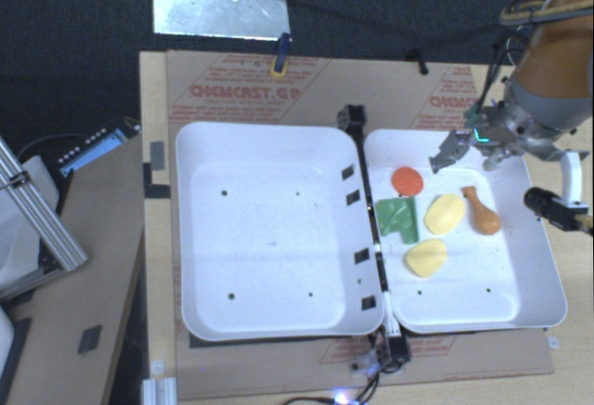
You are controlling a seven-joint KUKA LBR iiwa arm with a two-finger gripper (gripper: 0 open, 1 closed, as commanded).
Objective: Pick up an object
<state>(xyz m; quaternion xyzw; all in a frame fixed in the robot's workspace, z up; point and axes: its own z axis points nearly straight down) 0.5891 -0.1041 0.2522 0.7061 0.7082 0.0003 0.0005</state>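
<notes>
Robotics lab: cardboard-topped bench (241,83), two white bins (269,138), aluminium framing (37,217), loose cables, dark carpet

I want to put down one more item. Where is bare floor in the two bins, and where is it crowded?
The left bin shows bare floor wall to wall. In the right bin, the front strip below the lower yellow piece is bare. Crowded: its middle, with the red piece, green piece, upper yellow piece and orange drumstick, under the gripper.
</notes>
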